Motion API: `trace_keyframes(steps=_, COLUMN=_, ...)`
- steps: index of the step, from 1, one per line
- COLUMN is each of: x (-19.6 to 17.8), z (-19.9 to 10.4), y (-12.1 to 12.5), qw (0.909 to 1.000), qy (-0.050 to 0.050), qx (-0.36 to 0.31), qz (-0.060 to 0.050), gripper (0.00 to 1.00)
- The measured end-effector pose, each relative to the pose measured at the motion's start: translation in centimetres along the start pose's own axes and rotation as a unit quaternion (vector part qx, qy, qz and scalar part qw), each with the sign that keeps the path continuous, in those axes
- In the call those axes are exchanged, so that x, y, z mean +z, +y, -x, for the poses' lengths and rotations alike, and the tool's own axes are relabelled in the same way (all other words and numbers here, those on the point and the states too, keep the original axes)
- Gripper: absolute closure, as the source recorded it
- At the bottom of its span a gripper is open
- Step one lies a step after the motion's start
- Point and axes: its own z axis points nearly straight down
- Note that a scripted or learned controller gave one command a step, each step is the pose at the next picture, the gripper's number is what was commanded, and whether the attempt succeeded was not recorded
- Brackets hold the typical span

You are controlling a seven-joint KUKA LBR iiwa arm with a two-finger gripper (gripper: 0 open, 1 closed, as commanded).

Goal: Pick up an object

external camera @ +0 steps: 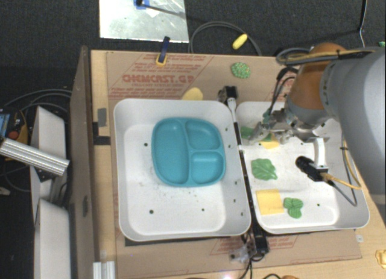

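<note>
Progress on the pick looks slight from my seat: nothing is lifted, and I see no object caught in the gripper [269,128]. It sits low over the far left part of the right bin [338,205], and I cannot tell whether it is open or closed, because the wrist hides that end.

The likeliest targets lie right around it. A small yellow piece [270,145] is just on the near side of the gripper, close enough that I cannot say whether they touch. A green scrap [246,132] lies beside it, against the wall between the bins. Further toward me are a leafy green piece [263,169], a yellow block [269,201] and a small green piece [294,206] just beside that block. So the grasp and the lift are both left to do.

Room is tight on one side. The dividing wall is near the gripper's left, and the far rim is close behind it, so I judge a straight lift safer than any sideways slide. The middle and right of that bin floor are bare. The left bin [181,211] holds a teal divided plate [187,151], well apart from the work.
</note>
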Motion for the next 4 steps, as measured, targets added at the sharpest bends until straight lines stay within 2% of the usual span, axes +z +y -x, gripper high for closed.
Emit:
trace_keyframes(steps=1, x=0.0, z=3.0, y=4.3, qw=1.0, qy=0.0, qx=0.0, qz=-0.002, gripper=0.0)
trace_keyframes(steps=2, x=0.1, z=0.9, y=-1.7, qw=1.0, qy=0.001, qx=0.003, qz=-0.005, gripper=0.0)
trace_keyframes(steps=3, x=0.0, z=1.3, y=3.7, qw=1.0, qy=0.0, qx=0.0, qz=0.001, gripper=0.0)
trace_keyframes(steps=4, x=0.1, z=1.3, y=3.1, qw=1.0, qy=0.0, qx=0.001, qz=-0.002, gripper=0.0)
